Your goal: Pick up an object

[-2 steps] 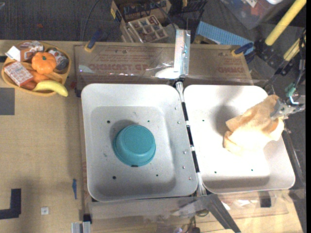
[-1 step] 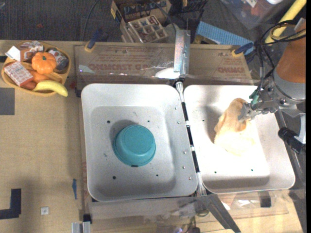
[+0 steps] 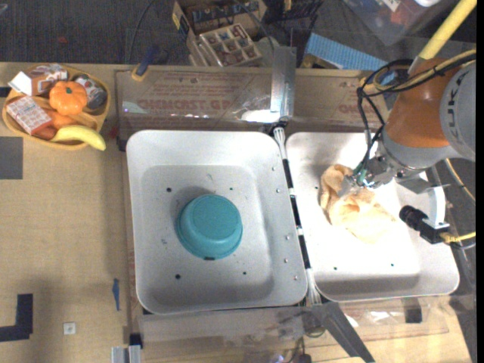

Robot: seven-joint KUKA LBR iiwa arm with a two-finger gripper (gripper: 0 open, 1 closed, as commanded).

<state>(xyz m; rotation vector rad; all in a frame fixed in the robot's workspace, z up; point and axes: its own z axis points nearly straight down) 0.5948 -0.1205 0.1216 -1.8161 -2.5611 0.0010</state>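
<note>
A smooth, matt teal plastic bowl (image 3: 210, 226) sits in a glossy white plastic bin (image 3: 151, 157); the counter (image 3: 60, 233) looks wooden.

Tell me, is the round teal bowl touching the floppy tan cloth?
Apart. The camera view shows the round teal bowl alone in the left white bin, while the floppy tan cloth lies in the right white bin, their rims between them.

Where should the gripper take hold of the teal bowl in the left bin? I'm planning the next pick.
The teal bowl sits upside down, base up, alone mid-bin. Probably come straight down from above and pinch across its narrower raised base; the wide rim lies flat against the left bin floor.
</note>
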